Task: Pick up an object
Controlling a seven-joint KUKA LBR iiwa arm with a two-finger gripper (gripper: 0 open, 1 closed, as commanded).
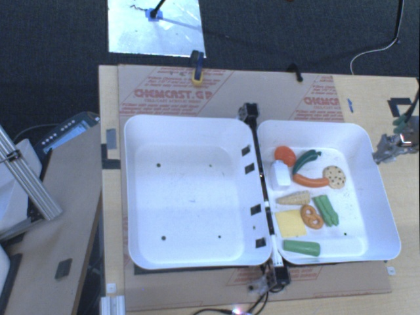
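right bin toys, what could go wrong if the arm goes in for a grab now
The toys sit bunched together: the pretzel touches the cheese slice and a green pod, so a grab could catch two or knock neighbours aside.
The cheese slice lies flat on the right bin floor, so fingers may slide over it.
The green pod lies near the front wall, leaving little finger room.
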